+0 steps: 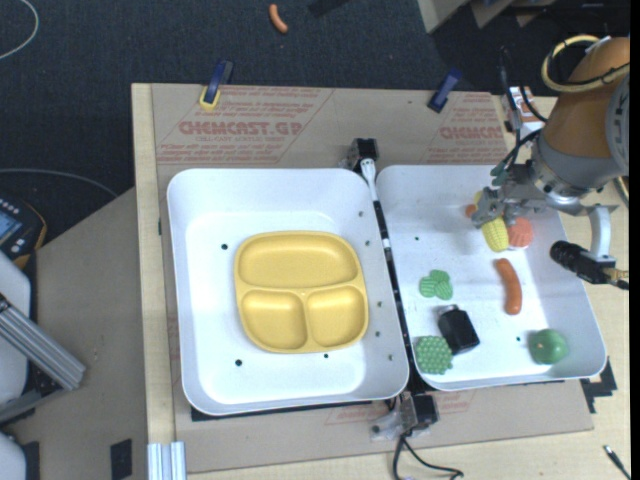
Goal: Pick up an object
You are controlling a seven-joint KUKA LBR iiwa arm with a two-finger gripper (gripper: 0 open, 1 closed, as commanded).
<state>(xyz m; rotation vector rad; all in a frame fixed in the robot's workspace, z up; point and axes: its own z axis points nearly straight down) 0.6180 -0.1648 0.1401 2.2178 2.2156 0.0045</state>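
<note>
My gripper (498, 208) hangs low over the upper middle of the right bin (430, 203), reaching in from the right. Directly beneath it lie a yellow corn piece (494, 235) and a salmon-coloured piece (521, 232), side by side. I cannot tell whether it touches either one. A small orange bit (470, 209) peeks out at its left. Further down the bin are a red sausage (511, 285), a green leafy piece (435, 286), a black block (458, 329), a bumpy green piece (431, 353) and a round green fruit (547, 346).
The left bin (200, 268) holds a yellow divided plate (300, 290). A ridge (385, 258) separates the two bins. A black cylinder (575, 258) sticks out over the right bin's right rim. Clamps (212, 86) sit at the board's back edge.
</note>
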